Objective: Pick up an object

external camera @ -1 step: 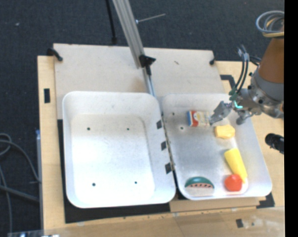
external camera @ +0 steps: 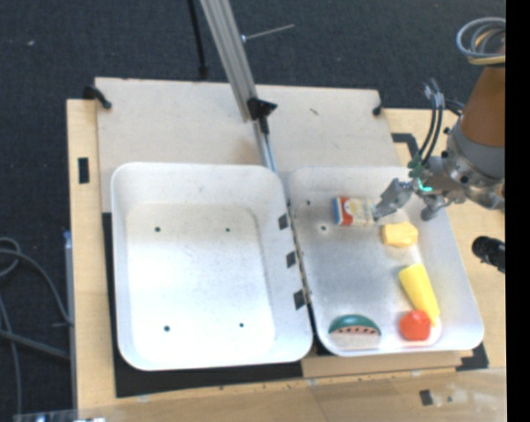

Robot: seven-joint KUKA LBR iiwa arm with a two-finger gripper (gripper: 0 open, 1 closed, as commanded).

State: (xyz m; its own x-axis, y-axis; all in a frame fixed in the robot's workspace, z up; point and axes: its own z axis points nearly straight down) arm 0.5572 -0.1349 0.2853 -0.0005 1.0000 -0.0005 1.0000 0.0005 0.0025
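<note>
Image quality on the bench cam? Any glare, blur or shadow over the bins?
Camera view: soft, low resolution overall; gripper looks smeared, fingers unclear. Even light, no strong glare on the right bin; left bin bright but its speckles are readable. Faint shadow only beside the yellow block.

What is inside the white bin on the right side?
The right bin holds a small carton, a yellow block, a yellow banana-like piece, a red ball and a watermelon slice. The gripper partly covers the carton's end.
</note>
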